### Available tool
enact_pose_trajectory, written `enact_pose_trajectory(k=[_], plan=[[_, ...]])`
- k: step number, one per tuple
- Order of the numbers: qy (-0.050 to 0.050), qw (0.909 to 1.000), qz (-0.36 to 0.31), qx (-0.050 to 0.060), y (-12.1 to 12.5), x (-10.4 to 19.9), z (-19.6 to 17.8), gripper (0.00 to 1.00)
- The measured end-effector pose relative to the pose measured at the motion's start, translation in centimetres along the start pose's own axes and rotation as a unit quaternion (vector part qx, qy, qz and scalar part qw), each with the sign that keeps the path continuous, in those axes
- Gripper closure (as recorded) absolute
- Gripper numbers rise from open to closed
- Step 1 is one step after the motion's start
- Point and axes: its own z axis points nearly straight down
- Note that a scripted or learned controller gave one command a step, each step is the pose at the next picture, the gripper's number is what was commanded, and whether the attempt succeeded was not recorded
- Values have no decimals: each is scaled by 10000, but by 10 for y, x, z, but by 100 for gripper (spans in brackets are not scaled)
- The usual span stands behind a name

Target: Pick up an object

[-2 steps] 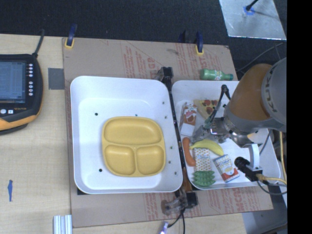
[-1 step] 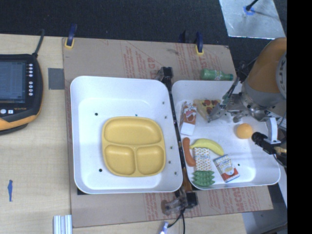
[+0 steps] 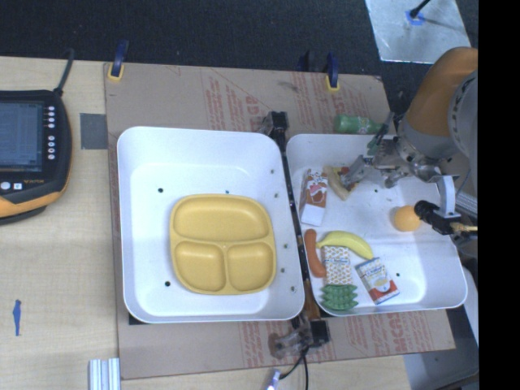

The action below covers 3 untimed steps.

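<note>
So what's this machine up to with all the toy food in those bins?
A grey robot arm with an orange band reaches in over the right white bin, which holds toy food: a yellow banana, a small orange ball, a red sausage, green pea pods and some small packets. Its end effector sits low near the bin's far side, close to a packet, but nothing is visibly gripped. The left white bin holds a yellow divided plate.

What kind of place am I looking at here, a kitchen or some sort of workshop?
Most likely a robot lab test bench, not a kitchen. A grey and orange robot arm reaches over two white bins; the food, like the banana, looks like toy props; a handheld control pendant lies on the bench.
</note>
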Motion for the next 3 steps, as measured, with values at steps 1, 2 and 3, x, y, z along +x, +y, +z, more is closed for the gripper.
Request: enact_pose_trajectory(k=[1, 2, 3], plan=[[-9, 10000, 9, 0, -82, -38, 2, 0], [2, 10000, 7, -5, 1, -11, 3, 0], [-7, 10000, -4, 15, -55, 46, 1, 0]])
